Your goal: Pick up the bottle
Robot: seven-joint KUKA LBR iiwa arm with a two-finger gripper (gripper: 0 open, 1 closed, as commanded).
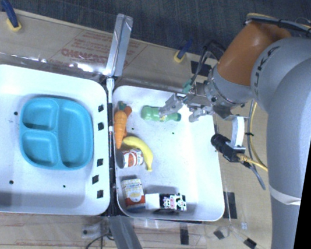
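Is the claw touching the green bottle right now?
Touching. In the camera view the claw sits at the green bottle, one finger overlapping its right end with no gap visible.

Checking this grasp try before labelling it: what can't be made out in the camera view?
- Gripper fingers, camera view: small and blurred, over the right end of the green bottle; contact with the bottle unclear.
- Bottle's right end: covered by the gripper.
- Labels on the can and jar: too small to read.
- Black-and-white box: print too small and blurry to read.
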